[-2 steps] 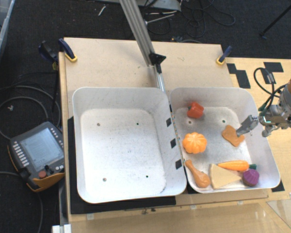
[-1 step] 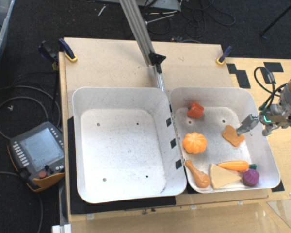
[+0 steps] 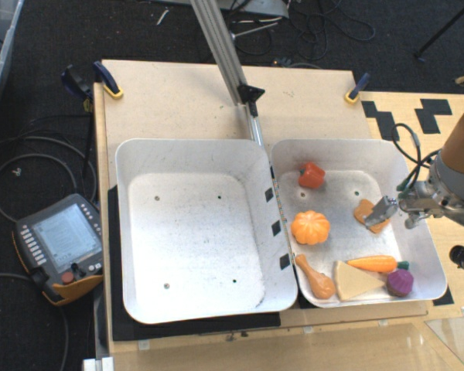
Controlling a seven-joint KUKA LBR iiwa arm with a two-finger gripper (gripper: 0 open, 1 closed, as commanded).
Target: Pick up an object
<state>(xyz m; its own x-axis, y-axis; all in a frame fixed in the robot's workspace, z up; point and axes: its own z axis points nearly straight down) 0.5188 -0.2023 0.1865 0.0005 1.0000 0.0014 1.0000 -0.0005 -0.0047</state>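
The right bin [image 3: 417, 230] holds several toy foods. A red pepper [image 3: 312, 175] lies near its back and an orange pumpkin [image 3: 311, 227] at its left middle. Along the front lie a tan drumstick [image 3: 315, 277], a pale cheese wedge [image 3: 357, 281], a carrot [image 3: 373, 264] and a purple piece [image 3: 400, 283]. A small orange piece [image 3: 367, 213] sits at the right middle. My gripper [image 3: 394, 209] reaches in from the right, low over the bin, with its tip right at that orange piece. Whether it touches the piece is unclear.
The left bin [image 3: 131, 207] stands beside the right one, sharing a middle rim. A slanted metal pole [image 3: 220, 41] comes down to the back of that rim. Yellow clamps [image 3: 112, 91] sit on the bench's back corners. A teach pendant [image 3: 62, 242] lies left of the bench.
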